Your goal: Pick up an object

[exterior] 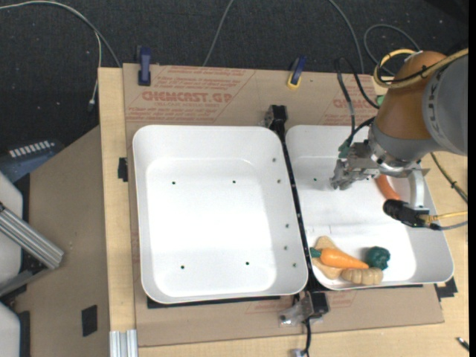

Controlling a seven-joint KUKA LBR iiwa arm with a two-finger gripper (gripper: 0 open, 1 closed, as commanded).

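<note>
My gripper [343, 180] hangs over the upper middle of the right bin [316, 155], pointing down toward the bin floor. Nothing shows between its fingers. An orange carrot with a green end [341, 258] lies in the bin's lower corner. Beside it sit a dark green piece [378, 256] and a tan lumpy piece [361, 275]. An orange-red object [387, 187] lies partly hidden under the wrist at the bin's right side. The gripper is well above and apart from the carrot group.
The left bin [216, 214] sits beside the right one, with a black divider clamp [277, 115] between them at the top. A black cable plug [401, 213] hangs off the arm over the right bin. Cardboard borders both bins.
</note>
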